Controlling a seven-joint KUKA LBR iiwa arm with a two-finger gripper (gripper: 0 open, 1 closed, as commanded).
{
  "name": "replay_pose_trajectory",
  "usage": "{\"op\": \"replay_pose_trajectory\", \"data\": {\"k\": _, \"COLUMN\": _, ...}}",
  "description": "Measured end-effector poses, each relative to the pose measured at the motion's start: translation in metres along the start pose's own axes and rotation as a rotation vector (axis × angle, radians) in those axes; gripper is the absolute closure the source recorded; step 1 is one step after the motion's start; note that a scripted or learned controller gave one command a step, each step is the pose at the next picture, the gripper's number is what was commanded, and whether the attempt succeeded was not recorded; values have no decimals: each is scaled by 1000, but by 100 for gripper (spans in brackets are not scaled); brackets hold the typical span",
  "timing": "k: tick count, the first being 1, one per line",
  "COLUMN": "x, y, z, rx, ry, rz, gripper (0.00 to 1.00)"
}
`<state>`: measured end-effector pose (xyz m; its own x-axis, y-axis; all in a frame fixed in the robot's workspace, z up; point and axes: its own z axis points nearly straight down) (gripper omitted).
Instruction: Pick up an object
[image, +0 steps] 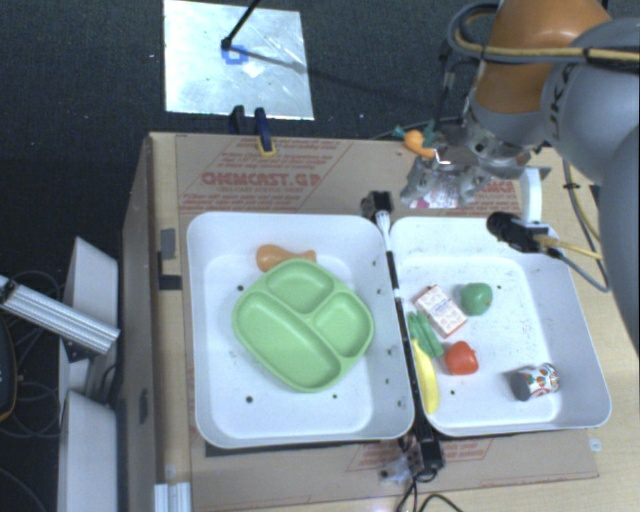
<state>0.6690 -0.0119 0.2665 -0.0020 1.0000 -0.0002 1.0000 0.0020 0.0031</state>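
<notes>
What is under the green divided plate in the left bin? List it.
An orange object pokes out from beneath the far edge of the green divided plate in the left bin. Most of it is covered, so I cannot identify it. Anything else underneath is hidden.

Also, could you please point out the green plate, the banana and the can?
green plate (303, 325), camera view, on its middle divider.
banana (427, 378), camera view, mid-length of the yellow fruit.
can (535, 381), camera view, on its side wall.

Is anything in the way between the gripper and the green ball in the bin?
Nothing visible is. The gripper hangs above the right bin's far rim, and the green ball lies uncovered below, with bare bin floor between.
</notes>
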Motion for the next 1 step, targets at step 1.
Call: {"op": "replay_pose_trajectory", "data": {"k": 1, "x": -59, "y": 0, "z": -14, "rx": 0, "ry": -1, "rz": 0, "gripper": 100}}
